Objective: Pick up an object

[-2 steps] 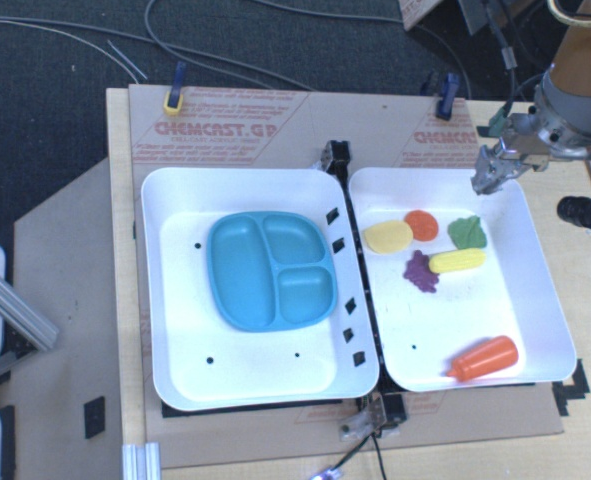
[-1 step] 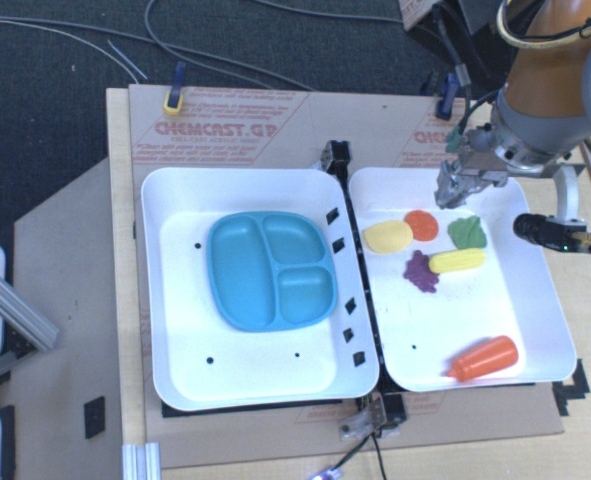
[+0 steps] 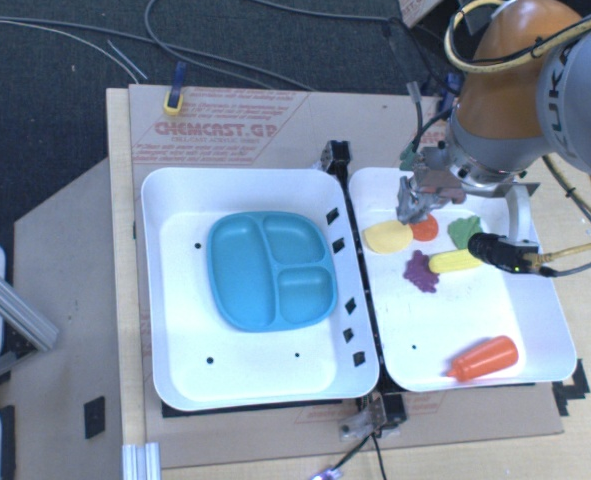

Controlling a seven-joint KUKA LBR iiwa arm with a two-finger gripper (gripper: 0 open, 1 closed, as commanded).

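I log the gripper (image 3: 411,208) low in the right bin (image 3: 535,338), beside a yellow lemon-shaped toy (image 3: 387,236). Whether its grip is open, I cannot tell. Left bin (image 3: 175,348): one blue divided tray (image 3: 271,269).

Grey arm (image 3: 575,88), orange wrist band, yellow cable looped, metal pincer (image 3: 411,208).
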